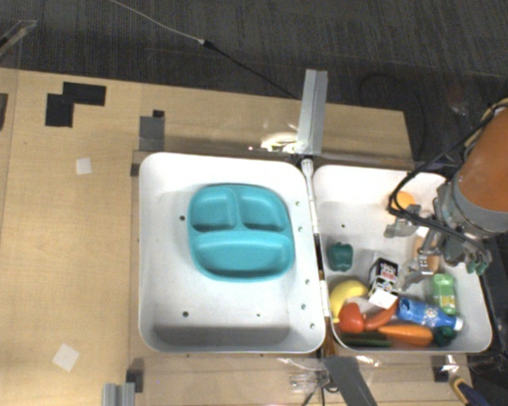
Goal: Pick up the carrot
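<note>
From the camera above the desk [56, 255], you see two white bins side by side. The left bin [159, 312] carries a teal divided plate [238, 229], upside down or not I cannot tell, sitting near its middle and well apart from anything you need.

The right bin [356, 190] is where the work is. The toys have gathered in its near half, probably because the bin's floor lets them slide into a heap. The carrot [407, 334] lies flat along the near wall, its length running left to right, touching a blue bottle [428, 315] just behind it and a dark green vegetable [364, 339] at its left end. A yellow lemon [348, 293], a red piece [354, 317] and a small green pepper [340, 256] sit to the left; a green bottle [444, 290] stands to the right.

Your pincer [423, 264] hangs over the bin's right half, farther back than the carrot. Whether it is spread or pressed together you cannot tell from here. Nothing shows pinched in it. Crowding around the carrot will likely make a clean grasp awkward.
</note>
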### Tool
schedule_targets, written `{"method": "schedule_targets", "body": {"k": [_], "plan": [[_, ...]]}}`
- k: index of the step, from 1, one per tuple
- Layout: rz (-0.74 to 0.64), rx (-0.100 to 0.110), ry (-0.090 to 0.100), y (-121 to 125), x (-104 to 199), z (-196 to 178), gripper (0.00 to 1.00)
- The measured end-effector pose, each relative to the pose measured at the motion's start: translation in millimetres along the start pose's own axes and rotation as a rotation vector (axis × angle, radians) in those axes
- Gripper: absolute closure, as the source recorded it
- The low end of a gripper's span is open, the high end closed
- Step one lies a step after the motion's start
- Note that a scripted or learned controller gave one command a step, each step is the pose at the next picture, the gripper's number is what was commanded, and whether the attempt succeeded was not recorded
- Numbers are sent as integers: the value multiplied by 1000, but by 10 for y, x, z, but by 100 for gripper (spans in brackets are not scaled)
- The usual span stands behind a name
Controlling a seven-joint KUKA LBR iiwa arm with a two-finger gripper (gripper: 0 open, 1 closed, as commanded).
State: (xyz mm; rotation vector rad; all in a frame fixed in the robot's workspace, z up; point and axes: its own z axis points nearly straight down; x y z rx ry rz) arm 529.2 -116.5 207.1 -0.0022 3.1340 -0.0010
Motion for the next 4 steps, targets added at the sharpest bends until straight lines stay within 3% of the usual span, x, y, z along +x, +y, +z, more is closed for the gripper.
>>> {"method": "schedule_targets", "body": {"k": [1, 2, 3, 4], "plan": [[126, 1, -8, -518, -580, 774, 0], [16, 2, -5, -637, -914, 1196, 0], [273, 0, 10, -326, -1305, 1203, 0], [267, 1, -14, -313, -1361, 1050, 100]]}}
